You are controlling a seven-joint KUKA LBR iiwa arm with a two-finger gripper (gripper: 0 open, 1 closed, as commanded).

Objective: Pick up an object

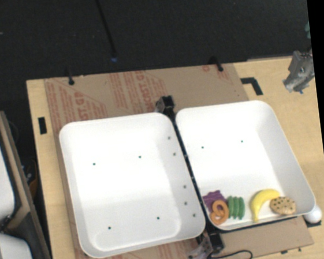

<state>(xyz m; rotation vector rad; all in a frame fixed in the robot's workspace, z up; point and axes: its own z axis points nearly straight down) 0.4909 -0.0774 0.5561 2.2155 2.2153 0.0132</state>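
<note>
Two shallow white bins are seen side by side on a sheet of brown cardboard (117, 93) printed with red lettering, which is laid on the pale wooden tabletop (300, 122). The left bin (116, 137) is met along its right edge by the right bin (237, 123), and a black clip (164, 103) is seen at the far end of the seam between them.

All the small things are gathered along the near wall of the right bin. At the near left corner a purple toy (214, 197) is found, and an orange ring (219, 212) is laid just in front of it, touching or overlapping it. Just to the right of the ring a green ridged piece (236, 206) is placed. Further right a yellow banana (264, 201) is seen, curved, and a round tan cookie with dark specks (283, 205) is set against its right end, close to the near right corner.

The gripper (299, 74) is seen at the right edge of the view, over the tabletop beyond the far right corner of the right bin and well apart from the things in it. Nothing is seen between its parts; whether it is released or clenched cannot be told, as it is small and blurred.
</note>
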